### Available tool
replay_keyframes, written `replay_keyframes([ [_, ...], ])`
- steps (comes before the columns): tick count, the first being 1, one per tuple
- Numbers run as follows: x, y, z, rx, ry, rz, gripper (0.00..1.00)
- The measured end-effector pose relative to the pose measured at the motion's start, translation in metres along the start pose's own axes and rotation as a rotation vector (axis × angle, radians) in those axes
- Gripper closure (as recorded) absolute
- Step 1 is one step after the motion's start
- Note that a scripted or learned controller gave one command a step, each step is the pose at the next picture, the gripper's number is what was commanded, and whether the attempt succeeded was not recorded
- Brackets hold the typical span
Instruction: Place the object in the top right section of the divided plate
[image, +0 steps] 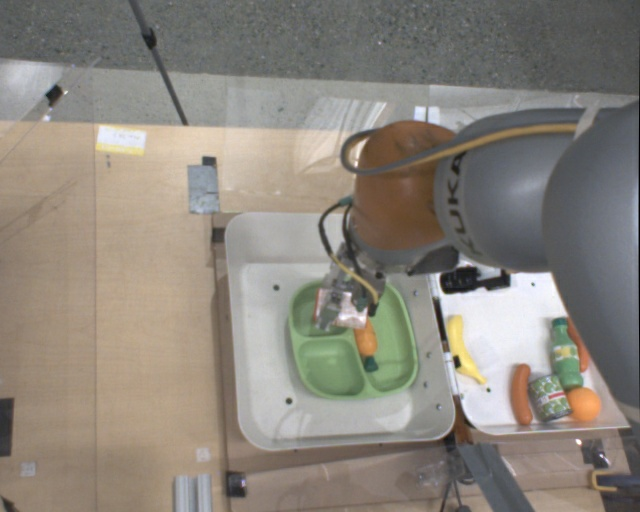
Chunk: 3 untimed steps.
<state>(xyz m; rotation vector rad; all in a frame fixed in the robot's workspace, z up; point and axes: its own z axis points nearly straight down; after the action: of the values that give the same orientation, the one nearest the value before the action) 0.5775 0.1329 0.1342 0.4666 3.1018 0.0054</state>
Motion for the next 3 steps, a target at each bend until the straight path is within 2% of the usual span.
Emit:
replay_keyframes([
  [1, 0.029, -0.012, -0.044, -0.001, -0.002, -0.198, 1.0],
  [2, 0.029, -0.012, -0.044, -0.001, -0.002, -0.198, 0.0],
  [3, -0.033, -0.099, -0.112, 0.001, -0.007, -0.41, 0.0],
])
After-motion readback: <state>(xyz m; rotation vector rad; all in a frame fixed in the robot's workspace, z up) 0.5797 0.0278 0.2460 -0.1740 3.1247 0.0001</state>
